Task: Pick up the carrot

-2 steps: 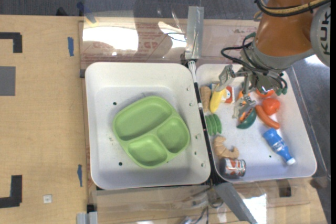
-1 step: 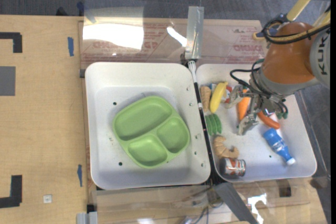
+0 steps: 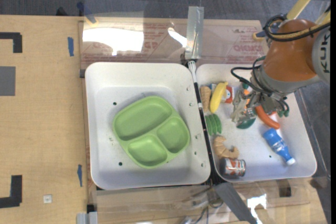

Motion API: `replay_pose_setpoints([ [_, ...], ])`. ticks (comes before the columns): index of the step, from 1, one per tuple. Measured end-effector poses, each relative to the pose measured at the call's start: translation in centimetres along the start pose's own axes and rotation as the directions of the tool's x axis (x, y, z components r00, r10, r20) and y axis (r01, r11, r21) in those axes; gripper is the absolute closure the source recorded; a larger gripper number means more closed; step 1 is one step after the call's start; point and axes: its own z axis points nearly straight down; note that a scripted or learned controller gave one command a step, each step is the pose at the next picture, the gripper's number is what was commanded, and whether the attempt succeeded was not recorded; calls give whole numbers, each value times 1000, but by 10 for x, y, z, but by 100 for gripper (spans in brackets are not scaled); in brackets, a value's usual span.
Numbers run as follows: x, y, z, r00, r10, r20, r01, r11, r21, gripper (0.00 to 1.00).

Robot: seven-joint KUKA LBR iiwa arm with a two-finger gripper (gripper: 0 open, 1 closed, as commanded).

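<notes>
Two white bins are carried side by side on the counter [image 3: 42,113]; the left bin [image 3: 100,81] holds a green divided plate [image 3: 151,131], well apart from the work. The right bin [image 3: 307,157] is crowded. The claw [image 3: 245,107] is lowered among the clutter, and whether it is spread or closed cannot be told. The carrot [image 3: 269,119] lies just beside it, with a blue bottle [image 3: 277,146] close below, likely hampering a clean approach. A banana [image 3: 218,97] and a can [image 3: 233,167] lie farther left.

A rounded orange band [image 3: 290,55] is wrapping the grey arm [image 3: 323,55], black cables [image 3: 278,29] looping over it above the metallic hand [image 3: 247,110].
</notes>
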Motion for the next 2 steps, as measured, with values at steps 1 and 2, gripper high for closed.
replay_pose_setpoints([
  [1,0,0,1,1000,0,-1,0,1000,-1,0],
  [2,-2,1,-11,1000,-1,8,1,1000,2,100],
])
